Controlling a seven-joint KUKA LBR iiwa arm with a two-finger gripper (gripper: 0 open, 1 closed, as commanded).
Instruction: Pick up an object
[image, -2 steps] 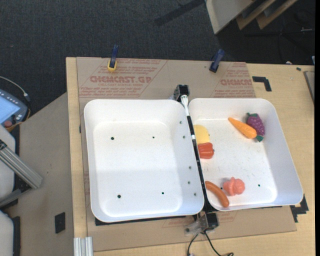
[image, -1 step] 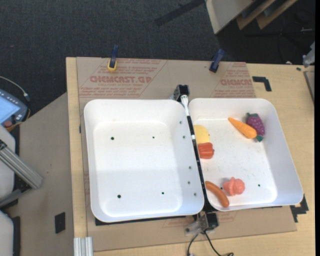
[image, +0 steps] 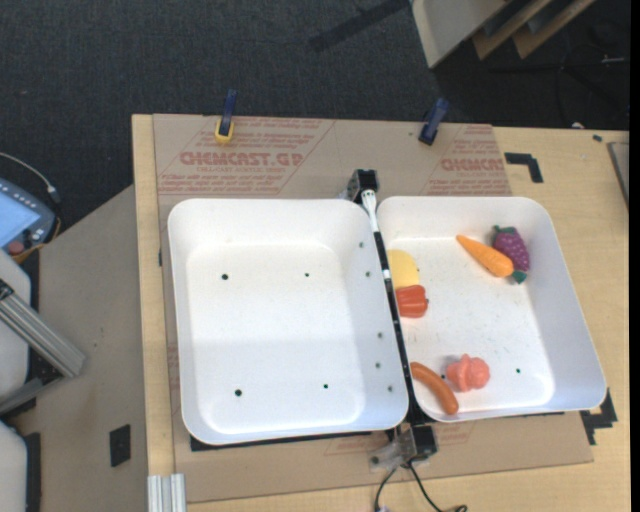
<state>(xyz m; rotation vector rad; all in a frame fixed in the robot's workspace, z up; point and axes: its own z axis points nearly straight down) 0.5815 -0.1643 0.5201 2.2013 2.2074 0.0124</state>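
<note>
Right bin (image: 560, 330), centre-right of frame, holds all objects: carrot (image: 485, 255) touching grape bunch (image: 510, 249) at upper right; yellow piece (image: 402, 267) above red piece (image: 411, 301) against left wall; sausage (image: 434, 387) beside pink piece (image: 467, 373) at lower edge. Left bin (image: 270, 320) adjoins. Claw state: cannot tell.

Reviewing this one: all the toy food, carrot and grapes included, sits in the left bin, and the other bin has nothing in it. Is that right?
Not quite: the bins are swapped. The camera view shows the carrot, grapes and the other toy food lying in the right bin, while it is the left bin that has nothing in it.
</note>
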